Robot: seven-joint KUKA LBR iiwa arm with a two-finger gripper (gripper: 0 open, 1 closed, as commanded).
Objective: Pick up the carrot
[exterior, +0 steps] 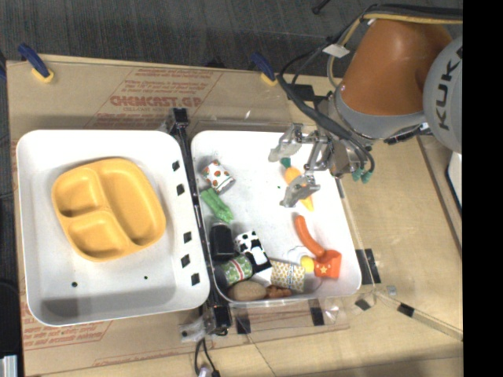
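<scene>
The carrot (293, 176) is small and orange with a green top. It lies in the right bin (251, 151), near that bin's right wall, and its pale tip points toward the front. My gripper (291, 169) hovers directly over it. The metal fingers (284, 144) are spread, one behind the carrot's green end and one in front at its tip side. The gripper looks open, and the carrot rests on the bin floor between the fingers. The wrist hides part of the carrot.
An orange-red sausage-like piece (308, 237) and a red block (328, 265) lie just in front of the carrot. Cans, a cow toy (253, 247), a green pod (216, 206) and a cup (286, 274) crowd the bin's front-left. A yellow divided plate (108, 206) sits in the left bin.
</scene>
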